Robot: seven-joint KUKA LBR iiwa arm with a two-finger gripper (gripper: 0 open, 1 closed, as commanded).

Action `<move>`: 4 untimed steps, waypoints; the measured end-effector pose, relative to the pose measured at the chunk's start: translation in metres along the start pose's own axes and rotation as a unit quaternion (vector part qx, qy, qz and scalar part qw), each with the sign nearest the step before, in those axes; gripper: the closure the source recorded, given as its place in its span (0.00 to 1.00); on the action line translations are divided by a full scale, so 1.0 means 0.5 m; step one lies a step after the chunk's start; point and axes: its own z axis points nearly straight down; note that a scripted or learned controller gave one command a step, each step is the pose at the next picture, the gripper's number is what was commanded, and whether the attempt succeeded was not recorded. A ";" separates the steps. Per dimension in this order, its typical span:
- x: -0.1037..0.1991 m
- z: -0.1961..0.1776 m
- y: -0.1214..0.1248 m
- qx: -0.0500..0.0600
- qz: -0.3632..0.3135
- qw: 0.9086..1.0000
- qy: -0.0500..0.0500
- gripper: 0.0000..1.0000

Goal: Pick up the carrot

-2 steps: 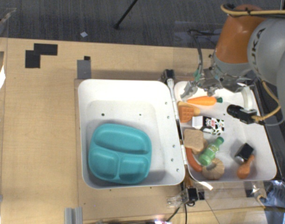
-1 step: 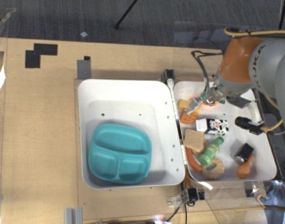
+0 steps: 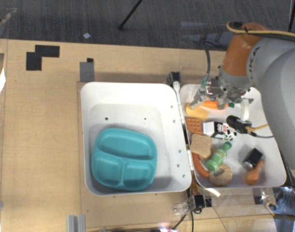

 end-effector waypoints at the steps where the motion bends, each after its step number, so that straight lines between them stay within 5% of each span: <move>1: -0.011 -0.031 0.003 -0.002 -0.005 1.000 -0.010 1.00; 2: -0.009 -0.029 0.003 -0.002 -0.005 1.000 -0.009 0.00; 3: -0.084 0.015 -0.025 -0.012 0.031 0.999 -0.003 0.00; 4: -0.196 0.019 0.000 -0.009 0.065 0.998 -0.003 0.00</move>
